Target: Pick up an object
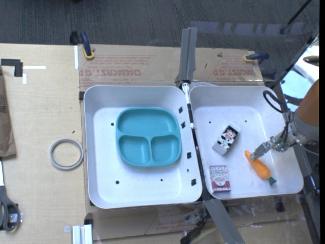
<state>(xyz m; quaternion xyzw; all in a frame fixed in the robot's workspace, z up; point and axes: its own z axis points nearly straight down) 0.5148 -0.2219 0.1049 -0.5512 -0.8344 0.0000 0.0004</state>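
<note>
Camera view from above a wooden bench, looking down at a slant on two shallow white bins set side by side. Left bin (96,151): it holds one teal plastic plate (149,136) with three compartments, lying flat near the middle. Right bin (203,111): it holds three small items. A little white carton with black print (226,139) lies tilted near the centre. A small red-and-white box (220,178) lies flat at the near edge. A toy carrot (260,168), orange with a green tip, lies at a diagonal toward the right side.

From the right, the grey robot arm reaches into the right bin. Its gripper (263,150) sits low, just above the upper end of the carrot and very near it. Whether it touches the carrot is too small to tell, and so is whether the claw is open or closed.

Judged from this, the task is at its early part: the arm appears lined up on the carrot, but every item rests on a bin floor. Grasping and lifting are yet to be done.

Outside the bins, a grey ring (66,153) lies on the bench at left.
</note>
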